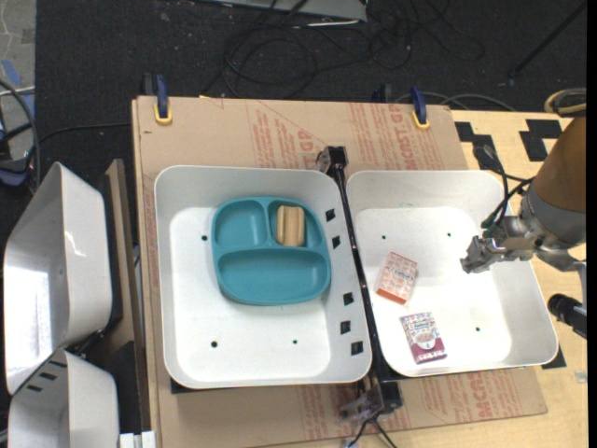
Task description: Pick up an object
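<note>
So the gripper (474,256) is sitting over the right side of the right bin (522,339), and honestly I can't tell how it's set from this angle, it's just a dark lump at the end of the wrist with nothing visibly in it. Nothing looks picked yet, so I'd call the task basically at the start: the approach is maybe underway, the grab and the lift are all still to do. The candidates in that bin are an orange-edged little packet (397,278) lying flat near the middle, well left of the gripper, and a second small packet with a dark red bottom (423,336) down toward the front edge, a bit apart from the first one. Over in the left bin (187,343) there's a teal divided tray (266,269) with a tan wooden-looking block (291,226) lying in its upper right compartment. Both bins sit side by side, touching along the middle, on a cardboard sheet (252,124) clamped at the back with a couple of yellow clamps (163,112). Beyond that it's dark carpet with cables snaking around, and more white bins (56,250) stacked off to the left.
</note>
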